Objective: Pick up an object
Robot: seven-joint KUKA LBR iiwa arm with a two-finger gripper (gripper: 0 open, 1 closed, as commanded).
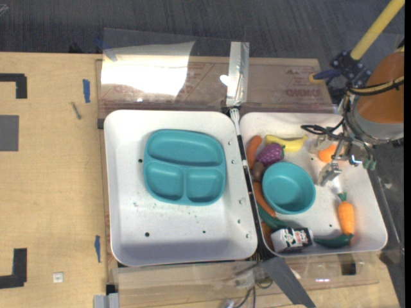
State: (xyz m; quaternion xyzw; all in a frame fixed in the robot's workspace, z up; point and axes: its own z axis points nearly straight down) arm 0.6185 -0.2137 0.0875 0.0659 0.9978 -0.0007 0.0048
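We hovered the gripper (334,171), fingers apparently spread and holding nothing; next, descent onto the carrot (346,217) just below them.

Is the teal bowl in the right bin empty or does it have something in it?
Empty. The teal bowl sits upright and its inside shows plain teal; the toy foods lie around it in the right bin.

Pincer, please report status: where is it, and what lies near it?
Pincer over right bin, grip state unclear. Carrot just below it, untouched. Teal bowl close at its left.
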